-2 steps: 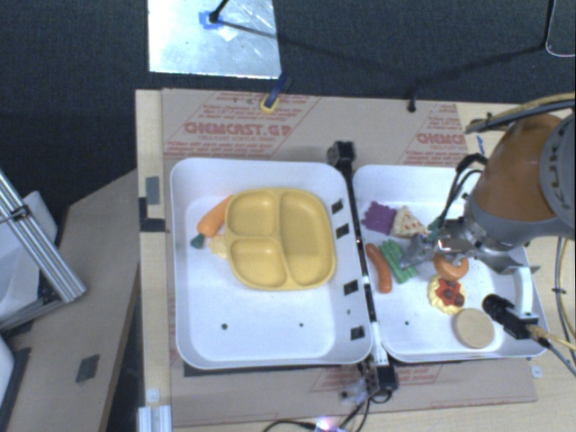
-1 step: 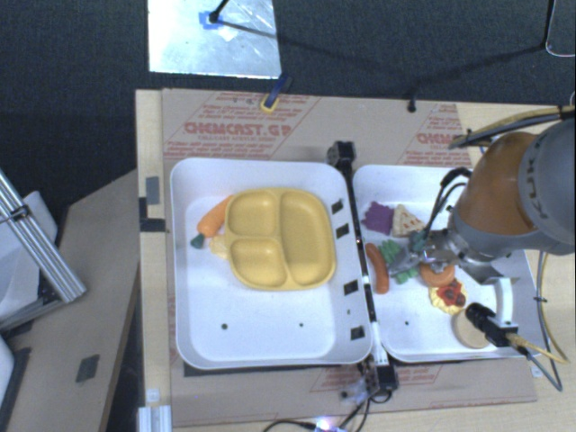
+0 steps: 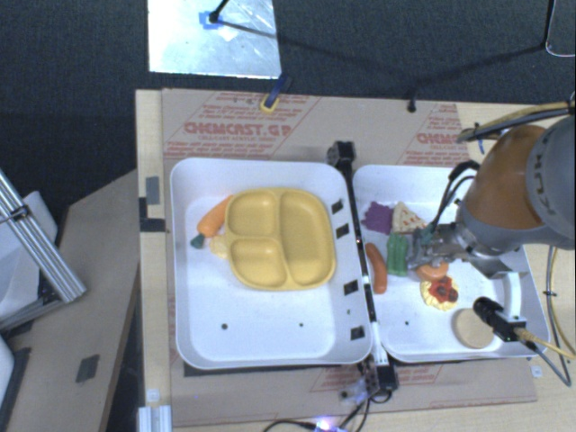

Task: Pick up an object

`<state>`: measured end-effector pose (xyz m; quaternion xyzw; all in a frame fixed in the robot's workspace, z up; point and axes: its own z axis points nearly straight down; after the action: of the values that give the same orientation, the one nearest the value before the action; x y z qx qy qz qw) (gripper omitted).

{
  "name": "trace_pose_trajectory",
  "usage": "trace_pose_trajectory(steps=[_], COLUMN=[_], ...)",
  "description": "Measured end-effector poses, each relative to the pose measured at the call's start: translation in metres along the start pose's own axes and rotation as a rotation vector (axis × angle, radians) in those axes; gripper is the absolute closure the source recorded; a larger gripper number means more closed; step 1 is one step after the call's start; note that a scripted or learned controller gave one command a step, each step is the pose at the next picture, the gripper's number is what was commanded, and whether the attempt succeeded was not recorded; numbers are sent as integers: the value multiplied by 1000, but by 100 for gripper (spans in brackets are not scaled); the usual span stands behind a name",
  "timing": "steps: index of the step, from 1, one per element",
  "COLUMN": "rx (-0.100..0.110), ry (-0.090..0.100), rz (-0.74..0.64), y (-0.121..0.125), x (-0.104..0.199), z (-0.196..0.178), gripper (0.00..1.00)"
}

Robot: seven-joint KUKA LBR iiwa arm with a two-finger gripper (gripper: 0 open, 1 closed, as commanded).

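- The one camera sat fixed above the tabletop (image 3: 297, 120) and looked down at a slant.
- It stood far enough back to take in both white bins, the left bin (image 3: 193, 322) and the right bin (image 3: 409, 336), side by side, with dark floor beyond.
- The arm (image 3: 517, 192) entered from the frame's right side.

Yellow tray (image 3: 274, 238) glossy plastic; white bins (image 3: 270, 336) smooth; bench (image 3: 243, 120) matt cardboard.

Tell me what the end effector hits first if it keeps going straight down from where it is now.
Probably the green toy in the right bin: the end effector hangs right beside it, with an orange-red toy close by. Depth from this slanted view is uncertain.
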<state>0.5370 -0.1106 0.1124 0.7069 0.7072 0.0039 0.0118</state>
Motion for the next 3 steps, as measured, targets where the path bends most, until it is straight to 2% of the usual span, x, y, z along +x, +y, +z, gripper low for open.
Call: trace_pose_trajectory(steps=[1,2,3], rx=[17,14,19], ry=[11,10,11], rz=[-4,-4,-4], y=[2,4,5], x=[6,3,3], z=[-46,-110,-112], gripper=[100,100,100])
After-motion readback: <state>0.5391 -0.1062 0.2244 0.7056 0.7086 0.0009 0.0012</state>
